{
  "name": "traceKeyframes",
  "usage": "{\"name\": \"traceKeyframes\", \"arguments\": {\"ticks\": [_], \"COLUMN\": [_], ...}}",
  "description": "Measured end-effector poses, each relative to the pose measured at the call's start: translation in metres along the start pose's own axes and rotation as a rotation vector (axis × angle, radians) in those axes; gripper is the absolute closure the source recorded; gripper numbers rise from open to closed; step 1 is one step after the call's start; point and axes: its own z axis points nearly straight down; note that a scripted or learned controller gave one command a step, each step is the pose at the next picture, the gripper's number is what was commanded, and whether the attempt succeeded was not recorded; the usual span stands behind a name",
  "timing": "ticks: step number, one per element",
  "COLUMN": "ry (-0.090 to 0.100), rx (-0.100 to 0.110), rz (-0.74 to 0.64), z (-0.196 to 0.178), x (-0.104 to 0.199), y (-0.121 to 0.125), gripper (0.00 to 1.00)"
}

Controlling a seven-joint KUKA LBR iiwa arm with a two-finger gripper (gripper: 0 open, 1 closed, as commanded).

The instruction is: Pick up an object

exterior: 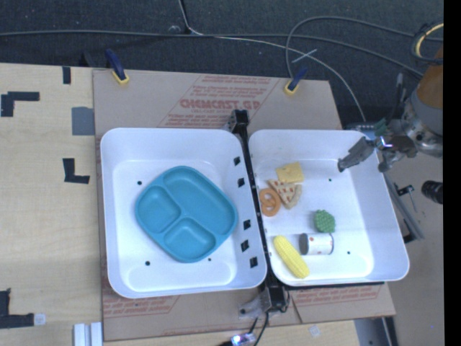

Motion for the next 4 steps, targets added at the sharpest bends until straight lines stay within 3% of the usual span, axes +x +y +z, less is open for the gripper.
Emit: {"name": "traceKeyframes", "arguments": {"ticks": [3,4], "ry": [0.000,0.000], "rx": [0.003,0.001], "rz": [-0.001,-0.002], "z": [0.157,0.144], "x": [0.005,0.006], "y": [0.007,0.008], "gripper": [0.00,1.00]}}
